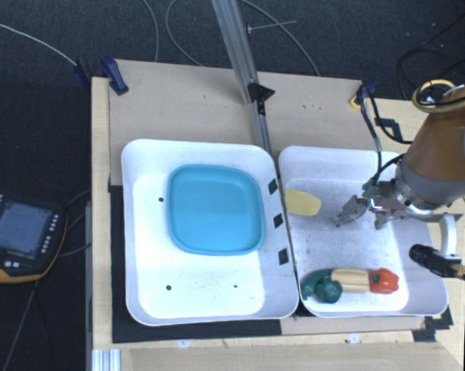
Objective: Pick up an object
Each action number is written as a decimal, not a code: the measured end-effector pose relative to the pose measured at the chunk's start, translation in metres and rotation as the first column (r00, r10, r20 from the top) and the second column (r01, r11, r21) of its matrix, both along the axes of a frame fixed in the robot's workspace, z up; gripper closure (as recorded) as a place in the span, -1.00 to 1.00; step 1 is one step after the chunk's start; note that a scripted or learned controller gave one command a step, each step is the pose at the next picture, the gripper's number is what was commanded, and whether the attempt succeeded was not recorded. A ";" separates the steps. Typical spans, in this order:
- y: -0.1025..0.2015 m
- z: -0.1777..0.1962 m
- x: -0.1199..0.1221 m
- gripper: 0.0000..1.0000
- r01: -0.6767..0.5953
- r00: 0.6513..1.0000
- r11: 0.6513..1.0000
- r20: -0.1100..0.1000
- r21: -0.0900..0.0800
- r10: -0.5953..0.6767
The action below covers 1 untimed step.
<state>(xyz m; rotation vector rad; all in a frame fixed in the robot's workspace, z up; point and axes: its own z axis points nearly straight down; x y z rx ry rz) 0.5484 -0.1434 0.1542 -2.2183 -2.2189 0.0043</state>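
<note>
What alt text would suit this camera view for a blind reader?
A robot arm's gripper hangs over the right bin, which has a yellow piece and toy vegetables. The left bin has a blue plate.

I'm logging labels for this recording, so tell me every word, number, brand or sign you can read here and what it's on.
No text can be read.
Handheld pendant on the floor, left of the bench: its screen and keys are too small and blurred to read.
Black patches on the rim between the two bins: no marks can be made out on them.
Blue plate, yellow piece, toy vegetables, gripper: no lettering seen.
</note>
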 end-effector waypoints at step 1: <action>0.000 -0.052 -0.001 -1.00 0.000 1.000 1.000 0.000 0.000 0.000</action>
